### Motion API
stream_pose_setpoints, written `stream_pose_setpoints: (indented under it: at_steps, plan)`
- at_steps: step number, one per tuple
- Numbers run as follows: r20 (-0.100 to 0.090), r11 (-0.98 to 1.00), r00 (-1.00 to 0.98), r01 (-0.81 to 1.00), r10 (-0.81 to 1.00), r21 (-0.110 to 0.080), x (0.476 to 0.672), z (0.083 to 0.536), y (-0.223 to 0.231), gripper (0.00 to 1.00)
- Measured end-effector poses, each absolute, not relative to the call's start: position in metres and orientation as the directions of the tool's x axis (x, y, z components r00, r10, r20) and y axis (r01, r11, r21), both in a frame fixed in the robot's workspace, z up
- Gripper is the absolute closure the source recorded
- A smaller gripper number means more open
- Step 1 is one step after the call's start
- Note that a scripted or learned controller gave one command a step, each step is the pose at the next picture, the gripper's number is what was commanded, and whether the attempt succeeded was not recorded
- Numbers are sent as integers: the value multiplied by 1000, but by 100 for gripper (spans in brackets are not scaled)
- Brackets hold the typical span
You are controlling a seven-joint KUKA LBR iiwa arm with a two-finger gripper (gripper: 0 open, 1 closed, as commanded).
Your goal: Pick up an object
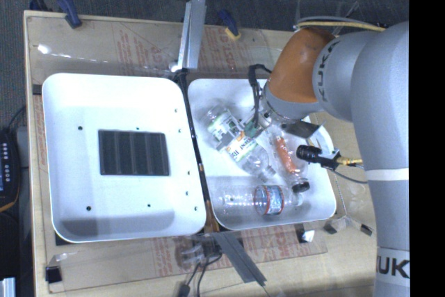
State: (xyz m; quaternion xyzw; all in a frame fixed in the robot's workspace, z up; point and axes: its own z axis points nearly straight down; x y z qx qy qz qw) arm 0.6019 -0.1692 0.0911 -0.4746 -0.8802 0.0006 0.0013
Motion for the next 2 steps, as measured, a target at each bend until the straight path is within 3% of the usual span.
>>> stream_pose_setpoints:
  at_steps: [1, 2]
  plan:
    - [0, 552, -552, 834, 834, -1, 603, 103, -169, 100]
    - [-1, 628, -628, 778, 778, 0, 646, 183, -142, 100]
